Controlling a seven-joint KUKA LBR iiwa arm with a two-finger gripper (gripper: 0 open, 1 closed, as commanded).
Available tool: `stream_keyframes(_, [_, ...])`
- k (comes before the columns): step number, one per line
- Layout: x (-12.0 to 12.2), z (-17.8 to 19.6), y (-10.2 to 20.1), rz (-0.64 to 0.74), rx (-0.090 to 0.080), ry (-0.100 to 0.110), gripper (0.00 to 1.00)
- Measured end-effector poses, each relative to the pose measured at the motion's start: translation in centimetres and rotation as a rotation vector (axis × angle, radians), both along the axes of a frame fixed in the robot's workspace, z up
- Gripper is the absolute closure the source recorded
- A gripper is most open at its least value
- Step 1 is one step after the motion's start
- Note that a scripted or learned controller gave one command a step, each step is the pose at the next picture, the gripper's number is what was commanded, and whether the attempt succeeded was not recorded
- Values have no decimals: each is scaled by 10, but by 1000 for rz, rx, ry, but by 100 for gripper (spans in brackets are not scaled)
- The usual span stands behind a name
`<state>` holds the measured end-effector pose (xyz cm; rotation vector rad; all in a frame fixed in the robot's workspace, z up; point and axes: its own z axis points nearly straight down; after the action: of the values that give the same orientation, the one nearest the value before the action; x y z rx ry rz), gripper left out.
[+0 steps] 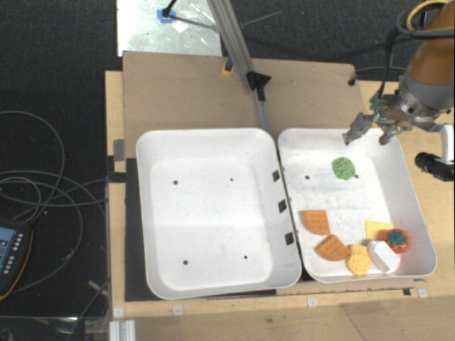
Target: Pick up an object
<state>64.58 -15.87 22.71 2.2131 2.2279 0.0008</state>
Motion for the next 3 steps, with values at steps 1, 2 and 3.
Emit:
stream_keyframes(1, [0,0,0,0,0,0,0])
stream_keyframes(2, [2,-57,9,0,1,5,0])
stream_keyframes(3, [8,-115,3,-3,1,5,0])
